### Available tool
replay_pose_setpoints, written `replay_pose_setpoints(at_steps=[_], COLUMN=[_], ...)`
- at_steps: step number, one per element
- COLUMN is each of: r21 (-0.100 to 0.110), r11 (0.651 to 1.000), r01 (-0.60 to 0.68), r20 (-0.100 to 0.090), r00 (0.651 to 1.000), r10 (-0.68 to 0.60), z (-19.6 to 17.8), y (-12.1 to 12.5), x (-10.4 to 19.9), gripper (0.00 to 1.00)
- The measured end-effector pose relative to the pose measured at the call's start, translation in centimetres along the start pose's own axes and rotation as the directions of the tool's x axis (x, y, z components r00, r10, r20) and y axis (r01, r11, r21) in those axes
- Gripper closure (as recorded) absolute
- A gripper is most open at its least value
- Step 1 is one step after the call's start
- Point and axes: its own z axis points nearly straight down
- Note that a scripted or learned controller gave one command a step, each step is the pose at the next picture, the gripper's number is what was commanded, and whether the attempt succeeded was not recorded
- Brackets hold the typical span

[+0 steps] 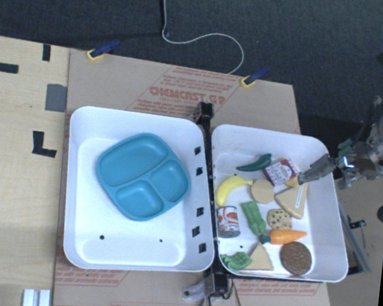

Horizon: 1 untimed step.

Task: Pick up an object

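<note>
From my remote station, far left of the jaws, the left bin (78, 170) holds a blue divided plate (144, 175). The right bin (338, 229) carries the pick candidates. Farthest left of the jaws lie a yellow banana (231, 188) and a small can (228, 220). Nearer them, a dark green pepper (254, 164) and a red-labelled packet (279, 171) lie just left of the tips. Below the jaws sit a cheese wedge (291, 202), a cookie (280, 218), an orange carrot (286, 236) and a brown disc (296, 257). The gripper (311, 173) hangs over the bin's right rim. Its finger ends blur into one dark streak, so I cannot tell their state. The arm is cropped at the frame's right.
</note>
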Motion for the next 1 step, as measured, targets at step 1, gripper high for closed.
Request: replay_pose_setpoints(at_steps=[1], r21=[-0.006], r11=[1.0], r01=[-0.001], r20=[0.002], r00=[1.0], r10=[0.001], z=[-5.97], y=[-2.76], x=[-1.15], gripper=[0.0])
